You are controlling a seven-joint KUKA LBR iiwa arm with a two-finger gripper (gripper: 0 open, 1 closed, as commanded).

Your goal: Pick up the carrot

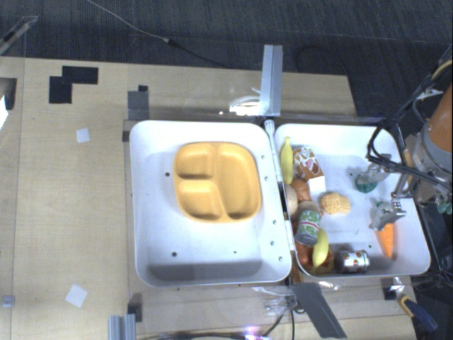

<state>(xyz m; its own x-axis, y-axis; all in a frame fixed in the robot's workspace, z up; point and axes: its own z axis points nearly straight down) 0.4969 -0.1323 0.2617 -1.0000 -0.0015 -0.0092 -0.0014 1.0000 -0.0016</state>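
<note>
The carrot point(386, 241) is small and orange. It lies on the floor of the right bin point(417, 264), near its front right corner, with its thick end pointing away from me. My gripper point(377, 195) reaches in from the right and hangs just above and behind the carrot. Its fingers stand open, one finger point(367, 180) farther back and the other finger point(388, 211) right at the carrot's thick end. Bare bin floor shows between the fingers, and the carrot is not between them.
A yellow divided plate point(216, 181) sits in the left bin point(152, 261). Along the right bin's left side lie a banana point(286, 160), a snack packet point(307, 163), a round bun point(335, 204), a green can point(308, 225) and a silver can point(352, 261).
</note>
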